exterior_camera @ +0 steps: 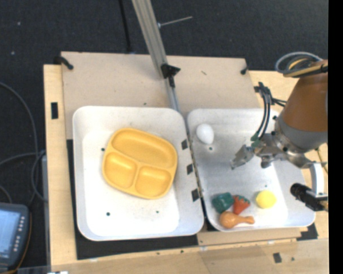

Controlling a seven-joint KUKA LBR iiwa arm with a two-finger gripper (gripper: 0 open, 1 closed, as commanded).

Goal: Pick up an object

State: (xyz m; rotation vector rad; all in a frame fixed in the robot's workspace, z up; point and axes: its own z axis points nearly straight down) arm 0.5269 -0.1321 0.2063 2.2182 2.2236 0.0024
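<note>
Camera view shows you the claw [252, 156] at middle right, fingers apart, holding nothing. The yellow ball [266, 199] below could roll away if bumped.

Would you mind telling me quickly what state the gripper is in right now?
Gripper: above the right bin, nothing visibly held; open or closed cannot be told.

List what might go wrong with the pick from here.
1. The green piece, red piece and orange piece crowd together near the right bin's front rim, so the claw may nudge neighbours or grab two.
2. The white egg and yellow ball look round and could roll away when touched.
</note>
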